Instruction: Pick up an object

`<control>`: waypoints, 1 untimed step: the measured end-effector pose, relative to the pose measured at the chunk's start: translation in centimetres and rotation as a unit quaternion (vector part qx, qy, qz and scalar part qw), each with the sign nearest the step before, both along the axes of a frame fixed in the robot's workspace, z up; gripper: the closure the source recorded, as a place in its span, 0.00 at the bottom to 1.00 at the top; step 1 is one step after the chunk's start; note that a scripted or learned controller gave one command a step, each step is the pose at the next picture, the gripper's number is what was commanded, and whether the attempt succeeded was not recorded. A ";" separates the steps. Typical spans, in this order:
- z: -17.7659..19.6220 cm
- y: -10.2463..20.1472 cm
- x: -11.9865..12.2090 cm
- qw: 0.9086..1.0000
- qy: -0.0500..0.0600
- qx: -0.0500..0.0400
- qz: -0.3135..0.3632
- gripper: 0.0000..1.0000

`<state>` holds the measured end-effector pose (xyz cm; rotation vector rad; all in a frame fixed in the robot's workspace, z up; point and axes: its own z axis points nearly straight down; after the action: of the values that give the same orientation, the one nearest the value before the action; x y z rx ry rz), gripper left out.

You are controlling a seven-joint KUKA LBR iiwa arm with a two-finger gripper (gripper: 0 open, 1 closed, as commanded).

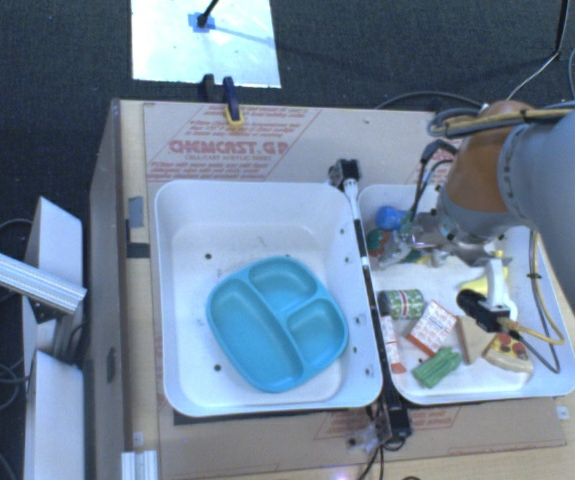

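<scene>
The arm (552, 173) enters from the right and reaches down into the far part of the right bin (487, 394). The gripper (404, 246) sits low among the items near the bin's far left corner. Whether it is spread or closed cannot be made out, and no item can be confirmed as held.

Items in the right bin, relative to the gripper:
- A blue item (391, 216) lies just beyond the gripper, close to the far wall.
- A small green item (376, 240) lies just beside the gripper on its left, near the divider between the bins.
- A green-labelled can (402, 302) lies on its side nearer the camera, apart from the gripper.
- A red and white box (433, 327) lies just right of the can.
- A green block (437, 367) and a pizza slice (507, 352) lie near the front wall, well apart from the gripper.

The left bin (197, 218) holds a blue divided tray (277, 321), lying flat.
</scene>
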<state>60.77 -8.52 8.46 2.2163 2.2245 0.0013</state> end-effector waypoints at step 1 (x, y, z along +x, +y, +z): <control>-0.1 -0.7 4.4 1.000 0.015 0.003 0.001 0.00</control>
<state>65.13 -9.26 8.36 2.2320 2.2450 -0.0245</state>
